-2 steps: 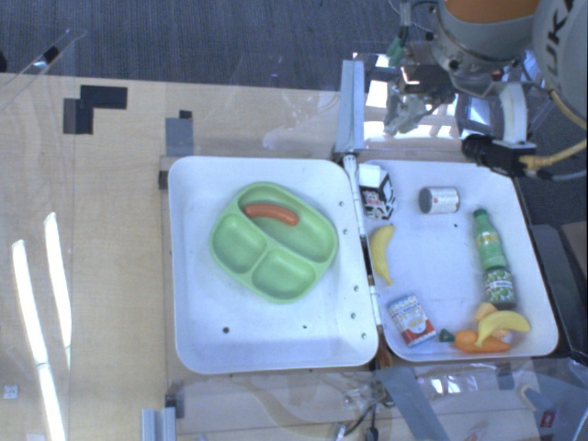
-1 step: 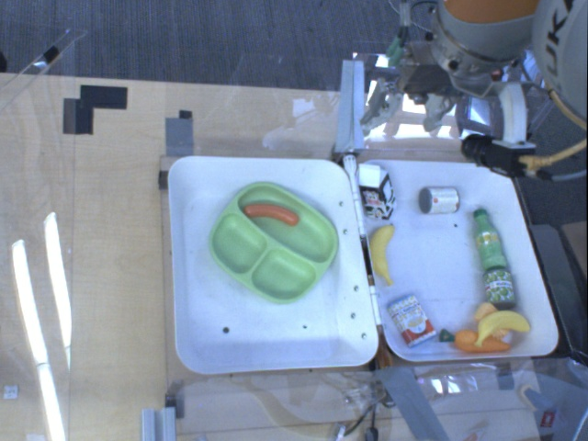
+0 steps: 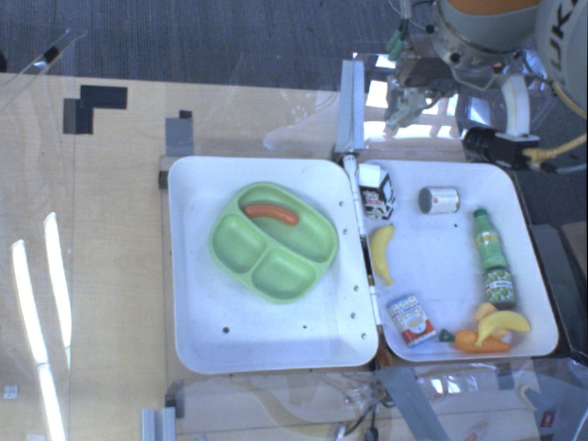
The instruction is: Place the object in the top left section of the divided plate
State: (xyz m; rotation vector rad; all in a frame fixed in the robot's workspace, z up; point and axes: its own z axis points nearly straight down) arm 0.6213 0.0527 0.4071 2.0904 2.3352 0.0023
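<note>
My gripper (image 3: pixel 404 108) hangs raised above the far edge of the right bin (image 3: pixel 514 191), with nothing between its fingers; whether they are spread or closed I cannot tell. Below it lie a small carton (image 3: pixel 375 194), a banana (image 3: pixel 379 254), a silver can (image 3: pixel 439 199) and a green bottle (image 3: pixel 493 257). In the left bin (image 3: pixel 197 320) sits the green divided plate (image 3: pixel 273 241) — a red sausage (image 3: pixel 271 213) rests in its far section, which I judge the target.

**Grey arm, orange band**

The arm (image 3: pixel 514 16) is pale grey with a broad orange band across its rounded wrist housing. Dark letters mark the shell at right. Thin cables loop beside the metallic pincer (image 3: pixel 404 108); a black cable fitting juts below.
</note>
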